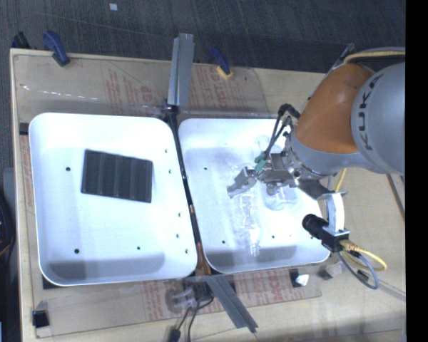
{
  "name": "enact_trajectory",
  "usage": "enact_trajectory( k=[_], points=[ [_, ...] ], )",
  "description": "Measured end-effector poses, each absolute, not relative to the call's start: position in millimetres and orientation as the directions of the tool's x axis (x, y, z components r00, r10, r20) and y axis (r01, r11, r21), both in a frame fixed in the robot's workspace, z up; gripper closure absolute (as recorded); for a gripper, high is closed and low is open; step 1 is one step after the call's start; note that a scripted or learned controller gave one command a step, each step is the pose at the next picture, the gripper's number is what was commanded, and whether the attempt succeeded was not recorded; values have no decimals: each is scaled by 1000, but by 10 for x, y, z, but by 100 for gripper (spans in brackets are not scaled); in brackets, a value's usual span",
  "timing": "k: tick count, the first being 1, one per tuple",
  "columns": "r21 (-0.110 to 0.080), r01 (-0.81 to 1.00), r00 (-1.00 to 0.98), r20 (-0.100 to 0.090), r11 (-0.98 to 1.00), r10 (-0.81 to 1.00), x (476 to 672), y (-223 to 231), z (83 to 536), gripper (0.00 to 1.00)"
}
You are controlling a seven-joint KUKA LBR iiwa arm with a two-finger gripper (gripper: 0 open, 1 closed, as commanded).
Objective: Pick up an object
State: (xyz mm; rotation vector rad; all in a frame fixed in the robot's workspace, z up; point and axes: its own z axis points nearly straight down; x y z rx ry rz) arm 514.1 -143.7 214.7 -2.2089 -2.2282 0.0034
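Note:
A dark grey ribbed rectangular pad (118, 176) lies flat in the left bin (50, 134). In the right bin (207, 141) a clear plastic bottle (247, 223) lies lengthwise toward the front wall, faint against the white floor. A second clear, rounded plastic piece (279, 199) sits just right of it. My gripper (251, 179) hangs low over the middle of the right bin, just above the bottle's far end and beside the rounded piece. Nothing can be seen held in it.
The grey arm with its orange band (328, 120) covers the right bin's right side. A black cylinder on the wrist (319, 229) and yellow cable (360, 251) stick out over the front right corner. A metal divider bar (180, 70) stands behind the bins.

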Motion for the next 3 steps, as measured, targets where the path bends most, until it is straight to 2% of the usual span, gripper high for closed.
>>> enact_trajectory(
  k=[1,2,3],
  points=[
    [-3,1000,16,0,-16,1000,5535,-2106,2016,0],
    [-5,991,137,1,-137,991,5226,-2094,2266,0],
    [0,991,133,0,-133,991,5276,-2037,2768,0]
  ],
)
